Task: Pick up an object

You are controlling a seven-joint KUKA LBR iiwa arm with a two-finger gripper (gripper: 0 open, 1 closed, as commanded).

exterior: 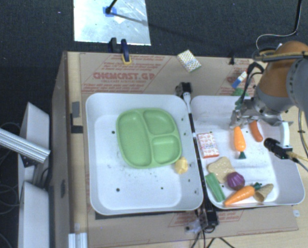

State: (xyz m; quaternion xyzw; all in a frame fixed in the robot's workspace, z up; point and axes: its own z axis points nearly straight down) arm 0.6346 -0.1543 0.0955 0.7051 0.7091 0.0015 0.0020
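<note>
The gripper hangs low in the right bin, and I cannot tell how it is set. Just below it lies a small orange carrot, long axis up-down, leafy end pointing away from the gripper. Just right is an orange sausage, tilted. Further below sit a purple onion and bigger carrot. Far left, a green plate.

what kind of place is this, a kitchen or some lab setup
Most likely a robot lab test bench, not a kitchen. A grey arm with an orange band reaches over two shallow white plastic bins, the food is toys such as an orange plastic carrot, and cables run over a cardboard-covered bench.
</note>
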